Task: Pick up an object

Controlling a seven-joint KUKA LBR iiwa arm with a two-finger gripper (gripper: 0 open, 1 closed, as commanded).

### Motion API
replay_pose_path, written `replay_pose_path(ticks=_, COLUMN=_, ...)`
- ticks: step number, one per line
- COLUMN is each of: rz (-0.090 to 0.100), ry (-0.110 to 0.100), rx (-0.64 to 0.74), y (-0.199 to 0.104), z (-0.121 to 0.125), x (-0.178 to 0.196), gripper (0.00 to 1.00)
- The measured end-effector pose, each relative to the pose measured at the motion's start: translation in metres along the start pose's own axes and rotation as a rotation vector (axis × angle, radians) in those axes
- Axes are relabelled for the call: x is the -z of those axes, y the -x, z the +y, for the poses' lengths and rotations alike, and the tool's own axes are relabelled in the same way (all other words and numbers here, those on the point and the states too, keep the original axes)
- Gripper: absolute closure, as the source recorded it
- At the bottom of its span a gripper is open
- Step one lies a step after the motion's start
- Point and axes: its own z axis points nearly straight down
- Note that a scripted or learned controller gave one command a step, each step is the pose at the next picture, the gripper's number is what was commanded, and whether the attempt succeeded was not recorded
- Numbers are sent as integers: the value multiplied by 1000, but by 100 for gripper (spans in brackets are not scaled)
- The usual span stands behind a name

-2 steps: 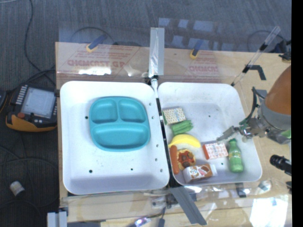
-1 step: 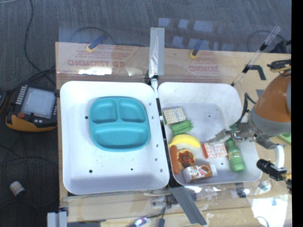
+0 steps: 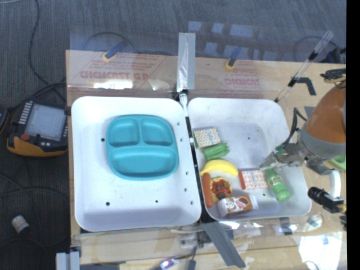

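Note:
My gripper (image 3: 279, 157) hangs over the right side of the right bin (image 3: 247, 114), reaching in from the right below the orange band of the arm. Just under and in front of it lies a green bottle (image 3: 277, 185), with a small patterned box (image 3: 252, 178) to its left. Further left in the same bin lie a yellow banana (image 3: 220, 166), a green packet (image 3: 216, 149), another patterned box (image 3: 206, 135), a red and orange item (image 3: 216, 187) and a white and red packet (image 3: 236, 204). Nothing shows between the fingers.
The left bin (image 3: 90, 151) holds a blue divided plate (image 3: 142, 146). The back half of the right bin shows bare white floor. A handheld controller (image 3: 36, 129) lies on the floor to the left. Cables and brackets sit at the bench's right edge.

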Motion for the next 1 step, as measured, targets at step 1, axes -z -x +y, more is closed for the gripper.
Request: replay_pose_path(ticks=1, rz=0, ry=-21, rx=61, y=-88, z=124, x=92, gripper=100)
